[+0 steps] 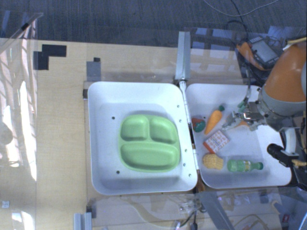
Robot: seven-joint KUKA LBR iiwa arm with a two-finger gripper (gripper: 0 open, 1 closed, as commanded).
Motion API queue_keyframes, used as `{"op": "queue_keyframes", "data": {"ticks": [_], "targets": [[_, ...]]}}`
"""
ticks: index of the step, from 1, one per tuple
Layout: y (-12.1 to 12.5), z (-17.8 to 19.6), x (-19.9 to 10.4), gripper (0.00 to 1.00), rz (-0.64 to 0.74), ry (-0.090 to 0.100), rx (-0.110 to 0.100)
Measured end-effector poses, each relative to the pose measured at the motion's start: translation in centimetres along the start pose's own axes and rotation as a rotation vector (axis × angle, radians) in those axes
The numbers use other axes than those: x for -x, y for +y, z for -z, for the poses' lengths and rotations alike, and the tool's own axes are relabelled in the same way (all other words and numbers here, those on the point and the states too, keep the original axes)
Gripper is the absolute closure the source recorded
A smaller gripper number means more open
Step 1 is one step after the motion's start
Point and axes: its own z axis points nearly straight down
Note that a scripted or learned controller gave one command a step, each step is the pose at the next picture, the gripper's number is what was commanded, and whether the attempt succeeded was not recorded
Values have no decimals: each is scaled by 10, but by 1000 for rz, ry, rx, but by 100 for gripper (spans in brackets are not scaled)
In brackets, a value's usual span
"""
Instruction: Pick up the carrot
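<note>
Orange tapered carrot (214,119) (smooth plastic)

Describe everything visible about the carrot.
The carrot is a small toy-like piece, orange with a green top, plastic by its look. It lies on the floor of the right bin, tilted, green end up and to the right, near the divider. A red-and-green item sits at its lower left; the gripper is just to its right.

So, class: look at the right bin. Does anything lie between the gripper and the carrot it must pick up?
Nothing visible does. The carrot lies tilted in the right bin, and the gripper sits just to its right with bare white floor between them. The red-and-white packet lies below that gap, clear of it.
</note>
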Motion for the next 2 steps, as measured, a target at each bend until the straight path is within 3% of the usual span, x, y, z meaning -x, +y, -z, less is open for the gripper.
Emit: {"op": "queue_keyframes", "data": {"ticks": [1, 2], "targets": [[120, -98, -9, 0, -112, -1, 6], [123, -85, -11, 100, -103, -2, 13]]}}
